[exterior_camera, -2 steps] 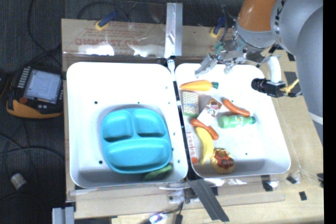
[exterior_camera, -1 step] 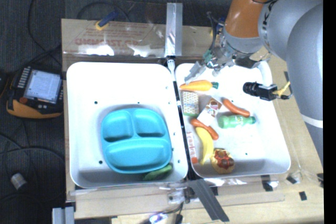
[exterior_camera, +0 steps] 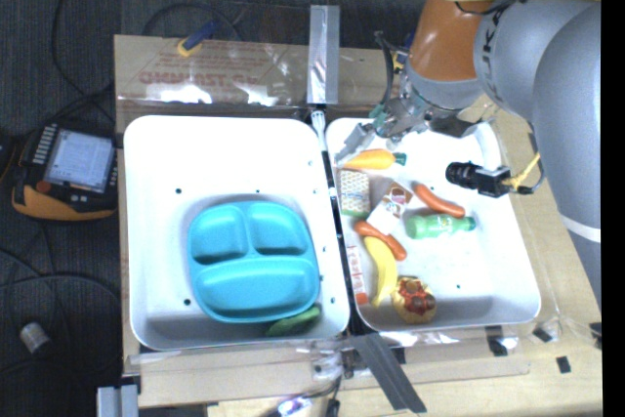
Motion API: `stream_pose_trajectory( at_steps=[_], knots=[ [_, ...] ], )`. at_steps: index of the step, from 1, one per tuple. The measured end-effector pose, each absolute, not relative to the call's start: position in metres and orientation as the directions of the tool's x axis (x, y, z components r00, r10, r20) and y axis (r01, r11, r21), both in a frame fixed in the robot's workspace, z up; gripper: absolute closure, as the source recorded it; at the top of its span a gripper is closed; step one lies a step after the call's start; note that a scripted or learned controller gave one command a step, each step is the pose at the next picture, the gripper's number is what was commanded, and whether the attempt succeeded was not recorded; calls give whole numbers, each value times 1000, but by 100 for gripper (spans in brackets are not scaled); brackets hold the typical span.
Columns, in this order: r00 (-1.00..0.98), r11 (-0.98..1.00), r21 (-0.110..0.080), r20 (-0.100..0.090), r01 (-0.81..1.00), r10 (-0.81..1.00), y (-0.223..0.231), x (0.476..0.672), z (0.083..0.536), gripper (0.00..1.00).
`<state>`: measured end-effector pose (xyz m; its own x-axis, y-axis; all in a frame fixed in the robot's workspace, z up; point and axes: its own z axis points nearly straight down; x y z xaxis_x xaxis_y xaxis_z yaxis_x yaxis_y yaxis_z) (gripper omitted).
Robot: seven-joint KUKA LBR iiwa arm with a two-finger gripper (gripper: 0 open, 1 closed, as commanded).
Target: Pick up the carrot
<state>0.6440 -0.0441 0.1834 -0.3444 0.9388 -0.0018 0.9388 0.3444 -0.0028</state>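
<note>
Camera view from above has the gripper point(exterior_camera: 391, 124) hanging low over the far left corner of the right bin point(exterior_camera: 508, 293), its grey fingers pointing down and toward the carrot point(exterior_camera: 371, 158), which lies flat on the bin floor just beside the divider with its green top pointing right. The fingertips sit just above and behind the carrot; they look slightly parted with nothing between them, though the metal blurs into the bin's white wall there, so how wide they stand is only a fair guess. The carrot rests on its long side, so a grasp across its narrow width looks the sensible choice, and the wrist seems angled to suit. Crowding matters: a small box point(exterior_camera: 354, 191) lies touching or nearly touching the carrot's near side, with a white carton point(exterior_camera: 395, 199), a sausage point(exterior_camera: 437, 200), a green bottle point(exterior_camera: 439, 226), a banana point(exterior_camera: 383, 271), a second sausage point(exterior_camera: 379, 237) and a red fruit point(exterior_camera: 415, 299) spread nearer the camera. The left bin point(exterior_camera: 156, 210) holds a blue divided plate point(exterior_camera: 254, 259), well apart from the work. The pick appears not yet made
</note>
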Motion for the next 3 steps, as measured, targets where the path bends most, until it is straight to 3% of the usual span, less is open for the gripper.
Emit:
stream_pose_trajectory(
  at_steps=[1, 2, 3],
  knots=[
    [-379, 379, -2, -1, 925, 925, -69, 618, 184, 0],
    [-356, 356, 0, 0, 935, 935, -77, 669, 184, 0],
    [-395, 395, -2, -2, 919, 919, -60, 635, 184, 0]
  ],
)
